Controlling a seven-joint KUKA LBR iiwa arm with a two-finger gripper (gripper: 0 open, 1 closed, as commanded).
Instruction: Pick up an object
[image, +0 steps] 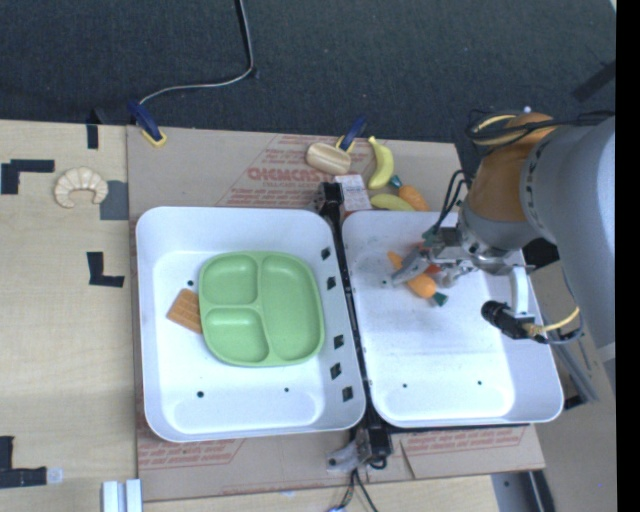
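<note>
One small orange toy carrot (422, 284) lies in the right bin (450, 390), touching the gripper (436, 266), whose opening cannot be told. It looks light, stiff and smooth; a mid-body grasp seems safest.

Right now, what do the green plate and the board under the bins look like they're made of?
The green divided plate looks like moulded plastic: uniform colour, soft sheen, rounded compartments. The board under the bins looks like matte corrugated cardboard: brown with red printing.
</note>
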